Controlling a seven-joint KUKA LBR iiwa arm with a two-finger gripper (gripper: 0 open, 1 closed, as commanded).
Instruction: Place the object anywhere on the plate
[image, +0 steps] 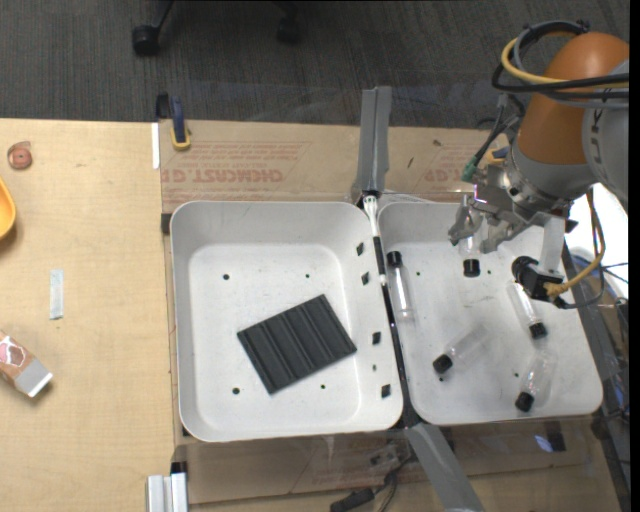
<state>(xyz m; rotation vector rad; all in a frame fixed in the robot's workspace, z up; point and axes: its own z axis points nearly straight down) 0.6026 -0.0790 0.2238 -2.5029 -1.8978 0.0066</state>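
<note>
Tool (478, 232) above right bin (570, 400), nothing gripped

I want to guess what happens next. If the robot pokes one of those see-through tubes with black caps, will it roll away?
Probably. The tube lies on its side on the right bin floor and looks round, so a nudge could roll it. It looks clear and smooth, so maybe slippery for the gripper.

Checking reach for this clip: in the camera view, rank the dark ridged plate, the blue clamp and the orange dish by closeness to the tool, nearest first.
Measured from the tool over the right bin's far side:
1. Dark ridged plate, lying in the left bin.
2. Blue clamp, at the cardboard's far left corner.
3. Orange dish, at the view's left edge on the wooden bench.
</note>
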